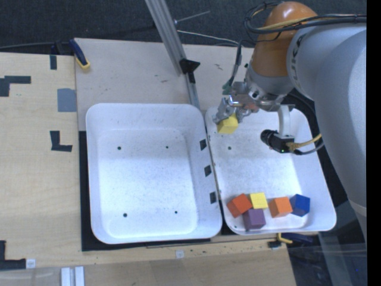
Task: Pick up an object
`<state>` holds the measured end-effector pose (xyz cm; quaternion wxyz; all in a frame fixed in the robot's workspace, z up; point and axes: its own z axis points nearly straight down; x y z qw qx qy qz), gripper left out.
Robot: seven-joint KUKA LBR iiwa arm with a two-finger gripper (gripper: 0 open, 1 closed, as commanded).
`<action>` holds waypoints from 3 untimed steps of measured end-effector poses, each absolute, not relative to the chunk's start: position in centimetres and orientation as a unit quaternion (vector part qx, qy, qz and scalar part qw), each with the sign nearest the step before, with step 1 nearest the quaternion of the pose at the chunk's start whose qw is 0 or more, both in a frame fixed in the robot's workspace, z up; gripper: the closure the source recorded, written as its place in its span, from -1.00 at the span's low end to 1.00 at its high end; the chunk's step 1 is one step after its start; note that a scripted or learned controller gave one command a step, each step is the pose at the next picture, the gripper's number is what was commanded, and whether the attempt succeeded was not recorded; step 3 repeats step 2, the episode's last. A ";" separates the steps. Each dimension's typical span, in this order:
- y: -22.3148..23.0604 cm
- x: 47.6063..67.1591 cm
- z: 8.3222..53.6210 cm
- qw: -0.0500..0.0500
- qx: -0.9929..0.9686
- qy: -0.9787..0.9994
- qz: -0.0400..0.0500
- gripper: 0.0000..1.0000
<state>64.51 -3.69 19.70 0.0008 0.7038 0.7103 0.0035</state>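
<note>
Note the two-finger gripper (229, 117) closed on a small yellow cube (227, 125), raised over the far end of the right white bin (315, 177), just beside the rim shared with the left white bin (98, 159). The cube hangs low from the fingertips; you risk a drop if that shallow grip slips. Other blocks (268, 206) lie at the near end

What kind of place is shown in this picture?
Probably a robotics lab test bench: a grey robot arm reaches over two shallow white bins, small coloured blocks lie in the right bin, and tape marks cover the plain wooden bench.
</note>
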 end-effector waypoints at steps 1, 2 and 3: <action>2.7 62.0 22.2 -0.001 0.704 0.710 0.001 1.00; 7.3 58.3 21.0 -0.003 0.705 0.709 -0.002 1.00; 7.3 58.3 21.0 -0.003 0.705 0.709 -0.002 1.00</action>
